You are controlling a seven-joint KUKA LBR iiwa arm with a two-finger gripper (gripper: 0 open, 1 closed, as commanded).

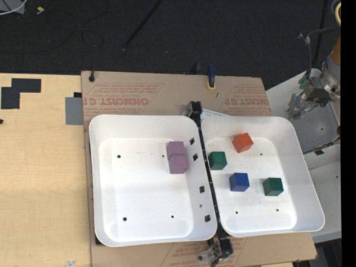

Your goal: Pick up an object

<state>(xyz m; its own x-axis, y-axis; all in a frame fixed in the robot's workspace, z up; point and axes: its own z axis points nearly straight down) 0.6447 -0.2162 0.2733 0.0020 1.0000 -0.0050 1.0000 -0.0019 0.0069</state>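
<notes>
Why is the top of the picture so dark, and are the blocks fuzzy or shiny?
In the camera view, the top is dark floor with faint cables; light falls evenly on the left bin and right bin, with little glare; the purple block, orange block and blue block look slightly soft, casting short shadows.

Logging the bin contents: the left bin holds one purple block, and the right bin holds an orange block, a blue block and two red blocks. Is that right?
Not quite. The camera view shows the two blocks are green, not red. The rest stands: purple block in the left bin; orange block and blue block in the right bin.
</notes>
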